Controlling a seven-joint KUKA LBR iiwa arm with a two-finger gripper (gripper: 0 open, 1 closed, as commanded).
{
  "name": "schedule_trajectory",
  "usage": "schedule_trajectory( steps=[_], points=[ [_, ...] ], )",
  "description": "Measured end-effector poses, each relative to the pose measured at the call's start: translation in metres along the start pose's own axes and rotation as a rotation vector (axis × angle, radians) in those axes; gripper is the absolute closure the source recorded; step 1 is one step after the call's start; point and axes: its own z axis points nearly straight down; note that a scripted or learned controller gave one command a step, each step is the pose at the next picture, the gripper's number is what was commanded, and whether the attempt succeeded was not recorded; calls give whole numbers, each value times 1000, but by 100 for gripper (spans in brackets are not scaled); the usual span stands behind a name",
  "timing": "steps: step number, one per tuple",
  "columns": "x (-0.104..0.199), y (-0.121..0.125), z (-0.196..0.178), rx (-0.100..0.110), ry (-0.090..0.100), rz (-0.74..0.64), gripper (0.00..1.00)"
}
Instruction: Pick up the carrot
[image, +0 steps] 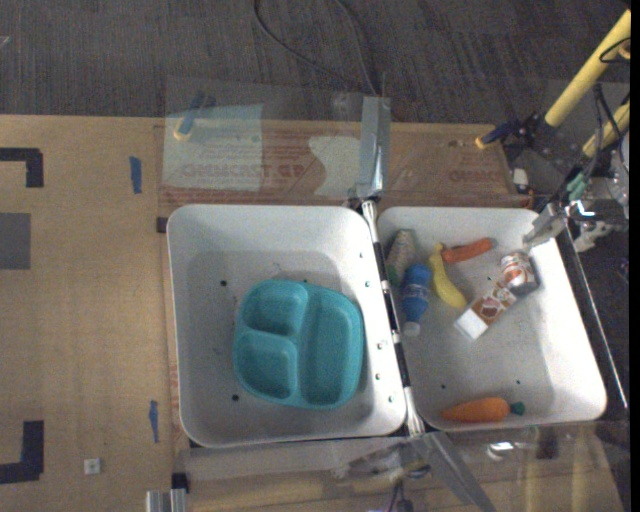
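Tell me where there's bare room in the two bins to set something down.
Right bin: bare floor in the middle, between the carrot at the front wall and the small box. Its back-left is crowded: blue bottle, banana, orange piece. Left bin: bare strips around the teal tray, widest behind it.

Dark arm hardware (560, 150) at the right edge — yellow tubing (590, 70), pale metallic gripper (545, 228).

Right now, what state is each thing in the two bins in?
Teal divided tray: flat in left bin, nothing in its compartments.
Carrot: lying loose near front wall of right bin.
Banana: lying flat.
Blue bottle: lying on its side.
Hand: over right bin's far corner.
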Motion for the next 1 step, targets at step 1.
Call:
schedule_trajectory(
  steps=[1],
  points=[
    [0, -73, 54, 0, 0, -169, 0]
  ],
)
